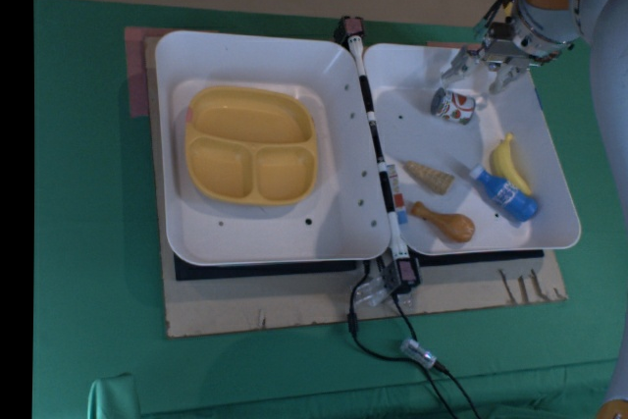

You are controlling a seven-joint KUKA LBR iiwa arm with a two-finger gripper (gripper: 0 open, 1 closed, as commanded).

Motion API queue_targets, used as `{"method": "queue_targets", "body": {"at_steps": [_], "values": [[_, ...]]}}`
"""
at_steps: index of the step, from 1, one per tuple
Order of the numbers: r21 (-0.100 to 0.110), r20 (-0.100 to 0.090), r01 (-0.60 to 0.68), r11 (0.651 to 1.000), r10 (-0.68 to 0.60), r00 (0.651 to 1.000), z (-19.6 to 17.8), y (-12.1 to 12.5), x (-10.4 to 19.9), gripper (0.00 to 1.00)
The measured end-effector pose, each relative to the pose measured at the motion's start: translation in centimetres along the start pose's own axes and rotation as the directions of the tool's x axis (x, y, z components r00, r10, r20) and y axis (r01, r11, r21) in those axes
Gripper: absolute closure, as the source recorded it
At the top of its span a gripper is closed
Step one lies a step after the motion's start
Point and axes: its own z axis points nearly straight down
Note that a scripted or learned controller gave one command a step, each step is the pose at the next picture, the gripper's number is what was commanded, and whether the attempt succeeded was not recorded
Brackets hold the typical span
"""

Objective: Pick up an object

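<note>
Camera view: gripper (482,74) spread open above patterned cup (452,104), markings illegible.

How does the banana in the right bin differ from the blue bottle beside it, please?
The banana is yellow and curved; the blue bottle is straight, with a white label. The banana lies nearer the bin's right wall; the bottle points diagonally toward the middle. Both lie flat in the right bin.

Jaws (483,71) hang spread above a cup (453,105) (right bin (549,162)).

Yellow divided tray (251,144) in left white bin (196,240); cardboard sheet (294,309), green cloth (88,211); black cables (392,348)
</note>
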Motion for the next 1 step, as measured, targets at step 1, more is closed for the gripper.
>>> {"method": "queue_targets", "body": {"at_steps": [1], "values": [[0.016, -0.009, 0.005, 1.0, -0.005, 1.0, 1.88, -2.47, 0.3, 0.0]]}}
